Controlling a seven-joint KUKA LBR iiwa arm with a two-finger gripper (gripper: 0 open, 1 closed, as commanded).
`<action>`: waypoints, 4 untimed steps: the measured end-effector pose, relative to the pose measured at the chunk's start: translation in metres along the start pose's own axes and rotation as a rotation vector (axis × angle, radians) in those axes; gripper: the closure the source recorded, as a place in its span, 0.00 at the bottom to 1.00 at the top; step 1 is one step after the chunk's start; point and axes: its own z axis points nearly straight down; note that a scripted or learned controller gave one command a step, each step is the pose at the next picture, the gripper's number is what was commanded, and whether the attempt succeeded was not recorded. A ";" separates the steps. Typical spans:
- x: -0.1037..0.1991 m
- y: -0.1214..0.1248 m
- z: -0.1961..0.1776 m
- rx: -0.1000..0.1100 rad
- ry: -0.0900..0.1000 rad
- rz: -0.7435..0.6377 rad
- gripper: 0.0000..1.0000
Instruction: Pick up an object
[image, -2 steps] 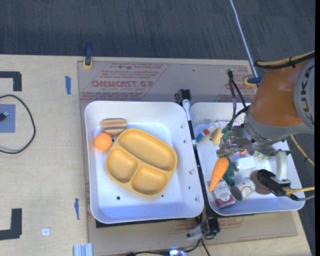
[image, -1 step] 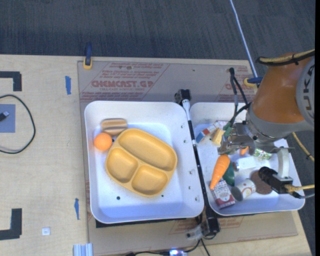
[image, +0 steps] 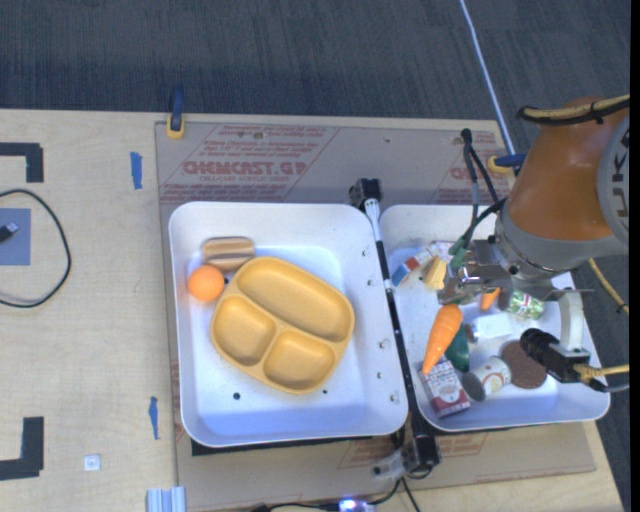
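Orange and tapered, the toy carrot (image: 441, 338) lies in the middle of the right bin (image: 520, 414), leaning lengthwise toward the bin's left wall with its thick end uppermost. It looks like the likeliest thing to pick: it is long, lies on top of the clutter, and the gripper (image: 472, 285) hangs just above its thick end. The wrist hides the gripper's lower part, so I cannot tell whether it is open or closed, and nothing can be seen held in it.

Close around the carrot, a green piece (image: 461, 351) touches its right side. A red-and-white carton (image: 447, 389) sits at its tip near the bin's front edge, with a small tin (image: 492, 375) and a brown disc (image: 522, 366) beside that. Such crowding probably makes a clean grasp harder.

Across the shared wall, the left bin (image: 335, 238) holds a yellow divided plate (image: 283, 322) in its centre. An orange ball (image: 206, 284) and a toy hot dog (image: 228, 250) lie toward its back left corner, well apart from the arm.
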 end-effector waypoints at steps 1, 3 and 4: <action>0.082 -0.023 0.007 0.015 0.002 0.000 1.00; 0.012 -0.036 0.021 0.009 0.001 0.002 1.00; 0.012 -0.034 0.011 0.004 0.001 0.002 1.00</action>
